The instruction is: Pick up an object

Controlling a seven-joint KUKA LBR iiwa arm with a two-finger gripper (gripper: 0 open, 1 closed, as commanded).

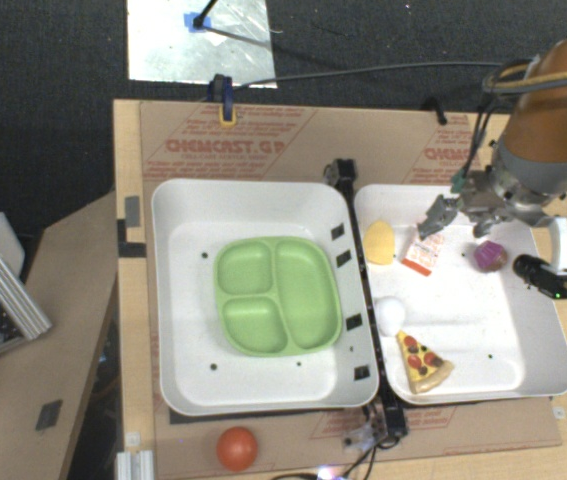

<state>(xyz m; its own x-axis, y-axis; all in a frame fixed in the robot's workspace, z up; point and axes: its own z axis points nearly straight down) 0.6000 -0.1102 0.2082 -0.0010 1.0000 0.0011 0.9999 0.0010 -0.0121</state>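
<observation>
1. The grey arm with the orange band reaches in over the right-hand shallow white bin point(533, 368). Its pincer point(439, 216) hangs above the bin's upper part, pointing down and left.
2. Pincer state: whether it is spread or closed cannot be told at this angle. Nothing can be seen between its tips.
3. Candidate objects, all lying in the right bin: a small red-and-white packet point(420, 258) just below the pincer; a yellow rounded toy point(379, 241) near the dividing wall; a purple bulb-shaped toy point(489, 257); a white ball point(390, 315); a toy pizza slice point(422, 360) at the front.
4. Judgement: the packet is the nearest target. It lies flat, so the descent should be straight and centred, closing across its narrow width; a skewed approach would likely push it aside.
5. The green divided plate point(277, 296) sits in the left bin, well apart.
</observation>
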